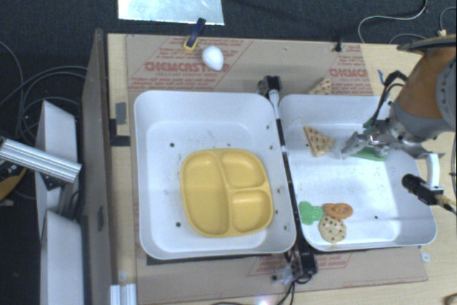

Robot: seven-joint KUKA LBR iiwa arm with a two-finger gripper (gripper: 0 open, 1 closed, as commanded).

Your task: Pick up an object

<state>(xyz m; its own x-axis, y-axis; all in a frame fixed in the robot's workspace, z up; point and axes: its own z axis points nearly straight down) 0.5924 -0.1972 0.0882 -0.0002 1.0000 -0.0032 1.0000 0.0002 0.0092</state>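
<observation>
The right bin (400, 225) holds several small food toys. A tan triangular waffle piece (318, 141) lies near its back left. At the front left sit a green piece (310, 212), an orange pretzel (338, 210) and a speckled cookie (332, 228). My gripper (355, 145) is low in the right bin, just right of the waffle piece and pointing left. A flat green object (371, 155) lies partly under the gripper, and whether it is being held cannot be made out.
The left bin (164, 125) holds a yellow divided plate (227, 191). Behind the bins on the cardboard lie a white egg (213, 57), a small blue and yellow item (193, 35) and another tan wedge (323, 87). Black cables (410, 186) hang off the wrist.
</observation>
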